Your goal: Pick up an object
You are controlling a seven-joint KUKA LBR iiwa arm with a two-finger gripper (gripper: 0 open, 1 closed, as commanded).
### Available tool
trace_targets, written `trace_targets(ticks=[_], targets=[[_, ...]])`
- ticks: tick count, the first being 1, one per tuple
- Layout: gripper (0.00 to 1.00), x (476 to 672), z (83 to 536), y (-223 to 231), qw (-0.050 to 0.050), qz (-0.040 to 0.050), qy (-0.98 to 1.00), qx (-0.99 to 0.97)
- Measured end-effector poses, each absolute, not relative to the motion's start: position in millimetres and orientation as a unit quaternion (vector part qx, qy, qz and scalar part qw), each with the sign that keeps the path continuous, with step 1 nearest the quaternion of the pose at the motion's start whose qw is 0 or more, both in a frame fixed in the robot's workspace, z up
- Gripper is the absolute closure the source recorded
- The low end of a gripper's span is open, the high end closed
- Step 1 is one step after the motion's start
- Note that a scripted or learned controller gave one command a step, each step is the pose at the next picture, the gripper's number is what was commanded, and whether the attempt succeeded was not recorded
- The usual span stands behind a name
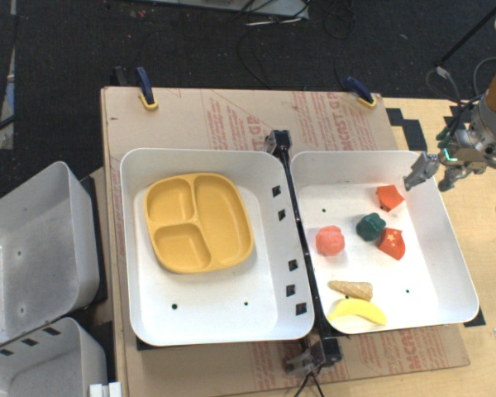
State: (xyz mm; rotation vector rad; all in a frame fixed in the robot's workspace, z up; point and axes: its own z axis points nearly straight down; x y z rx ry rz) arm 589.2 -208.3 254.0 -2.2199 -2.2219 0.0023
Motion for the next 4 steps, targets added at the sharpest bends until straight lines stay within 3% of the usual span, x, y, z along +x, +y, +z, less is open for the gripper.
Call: trace_targets(ticks=[1, 3, 4], targets=[[0.0, 589.6, 255, -208, 0.0, 0.0004, -0.708, -0.707], [0.0, 589.7, 129, -214, 0.002, 0.001, -0.706, -0.708], [0.0, 589.6, 90, -214, 0.001, 0.0007, -0.706, -0.708]])
